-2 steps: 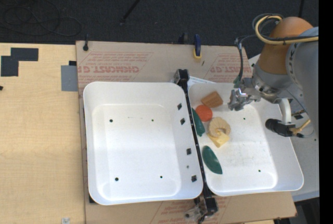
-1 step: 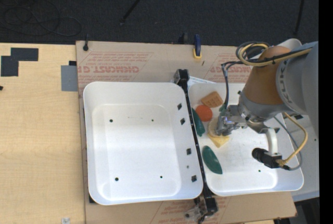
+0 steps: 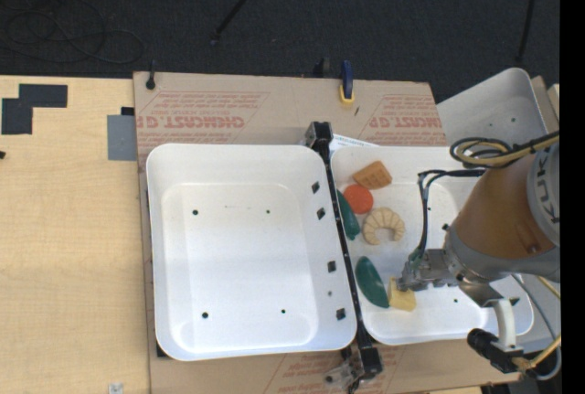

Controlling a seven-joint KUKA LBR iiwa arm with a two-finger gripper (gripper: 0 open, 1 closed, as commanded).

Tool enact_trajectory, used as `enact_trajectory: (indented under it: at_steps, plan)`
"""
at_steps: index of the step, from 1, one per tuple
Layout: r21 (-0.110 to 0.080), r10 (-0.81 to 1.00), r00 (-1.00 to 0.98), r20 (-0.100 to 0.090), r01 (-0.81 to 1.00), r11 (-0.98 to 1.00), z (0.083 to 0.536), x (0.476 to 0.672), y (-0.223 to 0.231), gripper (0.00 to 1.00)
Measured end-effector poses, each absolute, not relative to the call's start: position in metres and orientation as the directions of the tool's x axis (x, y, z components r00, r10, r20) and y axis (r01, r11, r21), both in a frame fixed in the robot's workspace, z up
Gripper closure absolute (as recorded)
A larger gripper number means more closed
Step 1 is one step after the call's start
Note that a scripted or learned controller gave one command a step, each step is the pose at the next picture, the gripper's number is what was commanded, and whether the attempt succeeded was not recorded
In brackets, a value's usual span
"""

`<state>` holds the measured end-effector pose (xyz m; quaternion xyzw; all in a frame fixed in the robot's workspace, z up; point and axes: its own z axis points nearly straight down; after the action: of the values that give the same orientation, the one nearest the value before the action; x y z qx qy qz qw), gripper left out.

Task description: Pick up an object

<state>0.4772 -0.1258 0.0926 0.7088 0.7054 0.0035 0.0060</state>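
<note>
Five small objects lie in the right bin [image 3: 512, 328], all crowded against the divider [image 3: 334, 228] that it shares with the left bin [image 3: 164, 200]. Our hand [image 3: 419, 271] sits low over the near end of that cluster, just beside a small yellow block [image 3: 402, 297], which we judge to be the likeliest target. We cannot tell whether the hand is open or closed; the arm [image 3: 503, 218] and wrist hide too much of it, and nothing shows as gripped.

The main risk, as we see it, is the crowding. The yellow block touches or nearly touches a dark green piece [image 3: 371, 281] that leans on the divider, so a descent slightly off line could shove the block under the green piece or wedge both against the wall. A closing grip might also catch the two together and drop one on the lift. The block is small and looks smooth, so it could squirt out sideways.

The block is pale yellow, squat and roughly boxy, lying flat on the bin floor. Farther back lie a croissant-shaped toy [image 3: 384, 225], a red round piece [image 3: 358, 198], an orange wedge [image 3: 372, 175] and a second green piece [image 3: 348, 217], near one another and well apart from the hand. Both bins rest on cardboard on the tabletop [image 3: 64, 273].
</note>
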Motion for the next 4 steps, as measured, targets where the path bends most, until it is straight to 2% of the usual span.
enact_trajectory:
  at_steps: [1,2,3,4]
  plan:
    - [0.001,1.0,0.002,-0.001,1.0,-0.002,0.089,0.476,-0.198,1.0]
    - [0.008,1.0,-0.014,0.004,1.0,0.013,0.193,0.494,-0.072,1.0]
    - [-0.006,1.0,0.002,0.001,1.0,-0.002,0.168,0.474,-0.095,1.0]
    - [0.006,1.0,-0.01,0.003,1.0,0.01,0.245,0.518,-0.012,1.0]
